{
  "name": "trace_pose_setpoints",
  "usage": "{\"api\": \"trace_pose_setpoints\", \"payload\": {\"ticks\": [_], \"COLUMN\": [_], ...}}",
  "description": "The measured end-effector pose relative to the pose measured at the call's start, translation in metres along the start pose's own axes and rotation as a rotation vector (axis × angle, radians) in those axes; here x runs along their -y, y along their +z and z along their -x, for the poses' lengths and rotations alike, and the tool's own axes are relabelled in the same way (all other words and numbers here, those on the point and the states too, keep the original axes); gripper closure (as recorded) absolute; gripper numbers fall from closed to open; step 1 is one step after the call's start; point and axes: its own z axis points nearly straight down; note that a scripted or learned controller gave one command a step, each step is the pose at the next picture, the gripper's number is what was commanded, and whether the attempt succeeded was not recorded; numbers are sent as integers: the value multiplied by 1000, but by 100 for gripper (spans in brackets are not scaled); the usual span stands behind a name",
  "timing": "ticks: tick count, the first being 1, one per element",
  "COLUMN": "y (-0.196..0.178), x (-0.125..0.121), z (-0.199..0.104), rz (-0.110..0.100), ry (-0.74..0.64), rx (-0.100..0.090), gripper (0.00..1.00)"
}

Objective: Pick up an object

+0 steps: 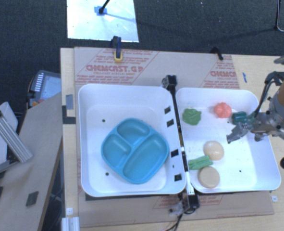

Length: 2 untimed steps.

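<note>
Our gripper point(239, 129) hovers over the right white bin point(264, 177), jaws spread and holding nothing, near the orange-pink round lump point(222, 109) and teal block point(239, 116). We risk closing between them and missing both.

My arm comes in over the right white bin point(264, 143) as a grey body with an orange band just showing at the picture's edge above it. Thin dark cables loop off my wrist, arching above the bin's far corner. My gripper point(238, 128) sits at the end of a metal-grey wrist block: a teal part on the side nearer the bin's back wall, and grey metal fingers point(233, 137) toward the bin's middle.
</note>
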Motion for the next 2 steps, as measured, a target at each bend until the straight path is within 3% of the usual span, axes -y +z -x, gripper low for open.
{"api": "trace_pose_setpoints", "payload": {"ticks": [1, 2], "y": [-5, 55], "x": [-2, -2], "z": [0, -8], "rz": [10, 5], "ry": [-3, -1], "rx": [2, 0], "gripper": [0, 0]}}
